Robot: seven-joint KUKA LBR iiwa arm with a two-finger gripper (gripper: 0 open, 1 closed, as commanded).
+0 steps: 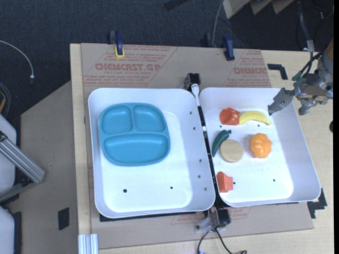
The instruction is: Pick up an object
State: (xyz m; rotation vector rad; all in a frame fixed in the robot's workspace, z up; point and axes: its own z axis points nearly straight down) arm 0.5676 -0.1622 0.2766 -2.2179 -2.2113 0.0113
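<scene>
Worktop [79, 142]: two white bins side by side.

Left bin [148, 194]: one blue divided plate [135, 134].

Right bin [288, 163]: red tomato-like piece [229, 116] touching a yellow banana [254, 117]; green pepper [219, 141] against a beige round disc [231, 151]; orange pumpkin-like piece [260, 145] just beside the disc; red-orange block [224, 182] near the front wall.

Gripper [293, 103]: at the right bin's far right rim, above the wall, near the banana; jaws apart, nothing between them.

Bright even overhead light, soft shadows, mild glare on white bins [185, 142], slightly soft focus
</scene>
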